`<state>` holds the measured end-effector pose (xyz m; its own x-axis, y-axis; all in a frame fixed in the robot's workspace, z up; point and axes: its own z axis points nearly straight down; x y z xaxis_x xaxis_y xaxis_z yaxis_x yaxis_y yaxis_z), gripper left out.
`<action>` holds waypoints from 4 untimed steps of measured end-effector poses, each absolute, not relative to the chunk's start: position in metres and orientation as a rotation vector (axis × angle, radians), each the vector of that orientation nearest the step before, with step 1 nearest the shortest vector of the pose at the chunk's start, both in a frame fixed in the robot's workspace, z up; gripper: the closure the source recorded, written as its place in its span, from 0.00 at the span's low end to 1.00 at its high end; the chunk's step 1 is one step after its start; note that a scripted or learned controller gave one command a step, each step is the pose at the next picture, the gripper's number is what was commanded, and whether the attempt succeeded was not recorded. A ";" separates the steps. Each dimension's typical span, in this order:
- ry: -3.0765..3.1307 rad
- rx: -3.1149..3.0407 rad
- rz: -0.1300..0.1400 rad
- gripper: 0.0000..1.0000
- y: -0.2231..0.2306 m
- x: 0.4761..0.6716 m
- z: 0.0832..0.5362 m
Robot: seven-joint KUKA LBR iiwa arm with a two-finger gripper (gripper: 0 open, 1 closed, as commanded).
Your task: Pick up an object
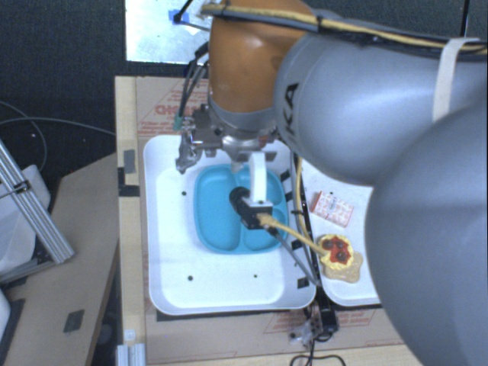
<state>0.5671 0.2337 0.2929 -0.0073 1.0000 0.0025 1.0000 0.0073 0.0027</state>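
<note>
Claw [186,158] is hanging over the white bin [164,265], and I am not managing to tell whether it is released or clenched; blue dish [217,219] is lying just beside and beneath it; lowering straight onto the dish's raised rim is looking wisest.

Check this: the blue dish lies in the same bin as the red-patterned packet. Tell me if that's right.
Wrong. The camera view shows the blue dish in the bin under the arm; the red-patterned packet lies in the neighbouring bin.
</note>
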 end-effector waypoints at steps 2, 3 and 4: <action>2.224 2.215 0.005 0.00 0.235 0.672 0.086; 2.228 2.213 0.003 0.00 0.235 0.669 0.086; 2.224 2.217 0.009 0.00 0.236 0.565 0.088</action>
